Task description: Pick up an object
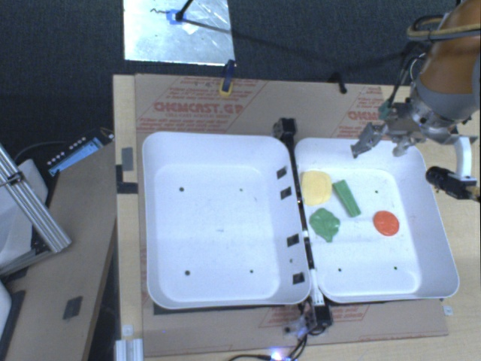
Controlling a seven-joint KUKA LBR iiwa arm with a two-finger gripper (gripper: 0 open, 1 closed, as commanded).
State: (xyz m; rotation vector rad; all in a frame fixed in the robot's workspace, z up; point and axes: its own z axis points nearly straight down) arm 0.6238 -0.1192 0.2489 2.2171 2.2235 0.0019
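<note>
At the frame's right we see a soft yellow lump (pixel 316 187), a green bar (pixel 346 198), a crumpled green piece (pixel 325 223) and a red-orange disc (pixel 386 222) in the right white bin (pixel 432 235), the gripper (pixel 385 146) above with fingers spread, grasping nothing.

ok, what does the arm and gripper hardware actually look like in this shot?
The arm has a rounded grey body with an orange band above the wrist and thin dark cables running alongside it. Below sits a grey metal gripper with two slim fingers. A black cylindrical part sticks out beside the wrist.
</note>
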